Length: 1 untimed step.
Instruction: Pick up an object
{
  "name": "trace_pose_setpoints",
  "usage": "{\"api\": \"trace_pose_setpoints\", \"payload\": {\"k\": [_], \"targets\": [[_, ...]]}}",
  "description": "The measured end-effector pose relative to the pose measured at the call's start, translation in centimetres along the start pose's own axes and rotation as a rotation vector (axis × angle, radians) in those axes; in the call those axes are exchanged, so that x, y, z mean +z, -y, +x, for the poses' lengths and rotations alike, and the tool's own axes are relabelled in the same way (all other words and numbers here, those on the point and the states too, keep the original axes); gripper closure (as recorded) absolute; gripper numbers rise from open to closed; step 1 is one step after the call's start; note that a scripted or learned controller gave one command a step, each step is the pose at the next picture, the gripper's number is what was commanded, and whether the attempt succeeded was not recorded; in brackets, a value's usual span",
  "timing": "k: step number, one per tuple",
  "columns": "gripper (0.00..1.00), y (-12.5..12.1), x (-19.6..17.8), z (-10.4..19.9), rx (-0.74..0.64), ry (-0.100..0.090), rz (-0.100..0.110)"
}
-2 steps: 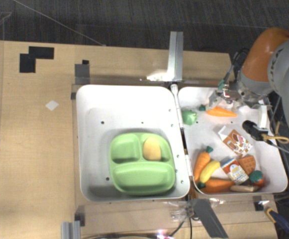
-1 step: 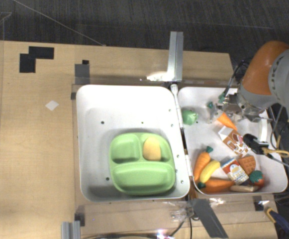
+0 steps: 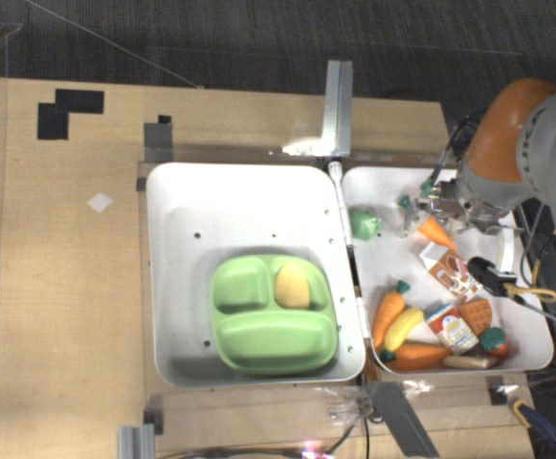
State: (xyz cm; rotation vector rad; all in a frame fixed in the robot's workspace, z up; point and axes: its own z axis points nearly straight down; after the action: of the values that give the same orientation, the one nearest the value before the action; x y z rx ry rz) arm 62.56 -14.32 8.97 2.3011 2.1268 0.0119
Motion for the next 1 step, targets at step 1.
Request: {"api": "trace_pose_setpoints", "payload": {"k": [1], "targets": [[1.00, -0.27, -1.42, 0.24, -0.004, -0.003, -0.005]]}}
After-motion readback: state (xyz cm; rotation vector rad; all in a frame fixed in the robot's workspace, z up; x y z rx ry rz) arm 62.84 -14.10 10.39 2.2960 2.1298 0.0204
